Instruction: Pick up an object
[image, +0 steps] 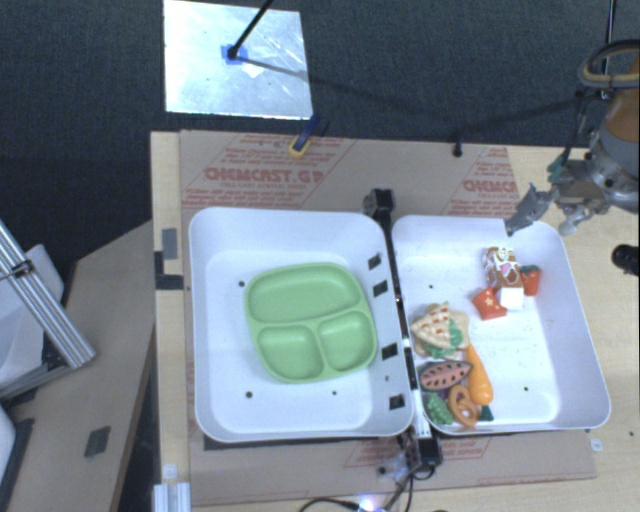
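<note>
My gripper (548, 212) hung open with nothing in it, above the right bin's (575, 330) far right corner. The toys (470, 340) lay in that bin; a green tray (305, 322) sat in the left bin (215, 300).

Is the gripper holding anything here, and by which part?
Nothing. The gripper hangs open over the right bin's far edge, apart from the toys.
</note>
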